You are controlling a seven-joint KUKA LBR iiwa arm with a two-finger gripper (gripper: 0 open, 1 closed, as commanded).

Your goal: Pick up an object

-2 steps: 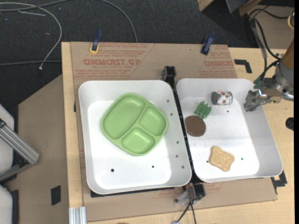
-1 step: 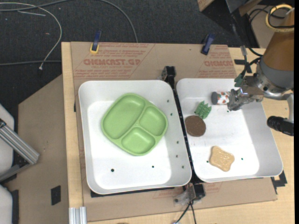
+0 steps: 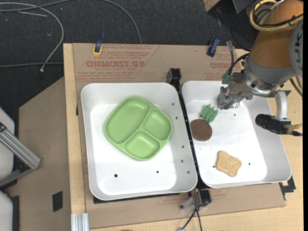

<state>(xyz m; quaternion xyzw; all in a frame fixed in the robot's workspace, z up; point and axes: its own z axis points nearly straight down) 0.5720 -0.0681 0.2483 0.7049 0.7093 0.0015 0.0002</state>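
Cardboard-covered tabletop over dark carpet. Small green object in right bin, long axis diagonal. Gripper just beside; fingers' state unclear.

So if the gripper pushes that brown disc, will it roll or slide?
The brown disc lies flat on the right bin floor, so it would probably slide, not roll. It looks thin and low, so fingers may struggle to get under its edge.
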